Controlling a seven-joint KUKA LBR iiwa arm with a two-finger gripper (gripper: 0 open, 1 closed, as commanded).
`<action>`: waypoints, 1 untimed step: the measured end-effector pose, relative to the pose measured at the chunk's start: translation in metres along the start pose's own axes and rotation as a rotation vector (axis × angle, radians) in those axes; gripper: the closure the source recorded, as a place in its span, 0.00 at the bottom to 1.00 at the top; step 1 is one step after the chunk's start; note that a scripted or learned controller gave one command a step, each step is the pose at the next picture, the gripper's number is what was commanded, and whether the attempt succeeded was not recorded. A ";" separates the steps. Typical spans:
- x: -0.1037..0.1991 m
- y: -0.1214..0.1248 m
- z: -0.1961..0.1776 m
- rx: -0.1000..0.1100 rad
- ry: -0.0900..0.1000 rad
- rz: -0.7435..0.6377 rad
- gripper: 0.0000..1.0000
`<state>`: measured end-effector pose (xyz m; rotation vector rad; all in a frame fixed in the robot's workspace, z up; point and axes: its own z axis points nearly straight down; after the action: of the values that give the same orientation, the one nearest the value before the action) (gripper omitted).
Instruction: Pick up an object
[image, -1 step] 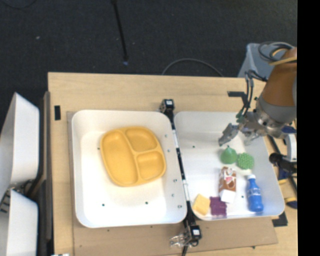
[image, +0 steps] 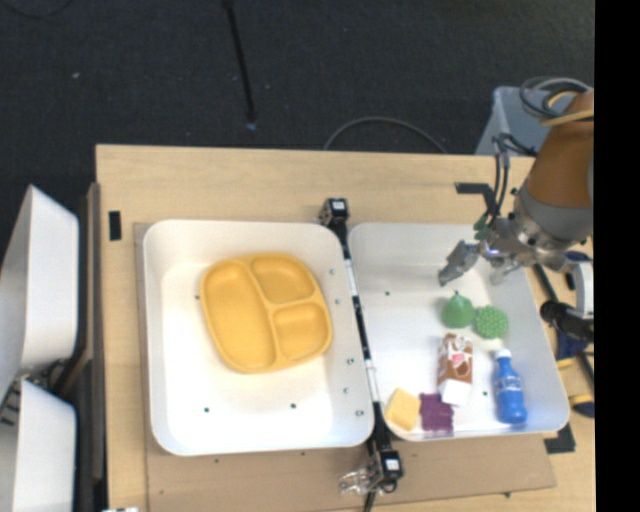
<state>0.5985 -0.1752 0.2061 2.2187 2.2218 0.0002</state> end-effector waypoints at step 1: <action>0.000 -0.002 0.042 0.003 0.000 0.002 0.00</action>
<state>0.5966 -0.1750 0.1640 2.2220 2.2214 -0.0039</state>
